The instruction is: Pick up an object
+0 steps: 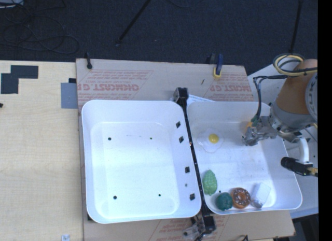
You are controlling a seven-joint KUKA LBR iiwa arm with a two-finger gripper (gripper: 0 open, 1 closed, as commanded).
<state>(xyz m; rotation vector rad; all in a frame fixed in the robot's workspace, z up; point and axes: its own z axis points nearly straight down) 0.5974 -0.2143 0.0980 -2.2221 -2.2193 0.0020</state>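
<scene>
**White bins, nothing lifted yet**

White plastic of the right bin [282, 196] carries every candidate: a yellow ball [213, 138] near its middle, and a green toy [209, 182], teal ball [224, 201] and donut [240, 197] along the near edge. The gripper [252, 135] hangs at the bin's right side, apart from them all; its spread I cannot tell. The pick remains entirely ahead.

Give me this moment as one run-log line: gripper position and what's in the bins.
gripper: over right bin, upper right | holding: nothing seen | yellow ball: mid-bin | near edge: green object, teal ball, donut
</scene>
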